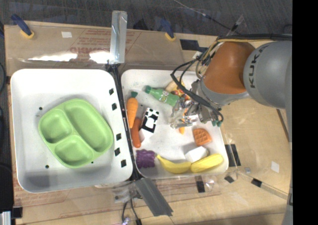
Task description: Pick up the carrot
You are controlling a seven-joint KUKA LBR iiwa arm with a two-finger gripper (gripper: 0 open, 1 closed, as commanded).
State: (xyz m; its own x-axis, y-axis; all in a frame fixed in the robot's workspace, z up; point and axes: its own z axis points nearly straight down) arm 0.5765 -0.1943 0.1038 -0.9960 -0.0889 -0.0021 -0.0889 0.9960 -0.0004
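1. You have the pincer (183, 119) low in the right bin (218, 77), over its middle. Cables and the wrist crowd it, so you cannot tell how it is set, and nothing recognisable shows in it.
2. The carrot (132, 115) lies well to the pincer's left, along the bin's left wall, lengthwise and flat on the floor. A redder piece sits at its lower end; whether that is part of it you cannot tell.
3. Between the pincer and the carrot sits a black-and-white patterned block (150, 120), just beside the carrot.
4. Up and left of the pincer lies a green bottle (163, 95). Just to its right sits a waffle piece (201, 136); below it lie a banana (191, 164) and a white block (196, 154), and down to its left a purple bunch of grapes (145, 158).
5. Far left, in the other bin, rests a green divided plate (75, 132).
6. Judged from this, the task is barely begun: the carrot is untouched. You have left the move across, the descent, the grasp and the lift.
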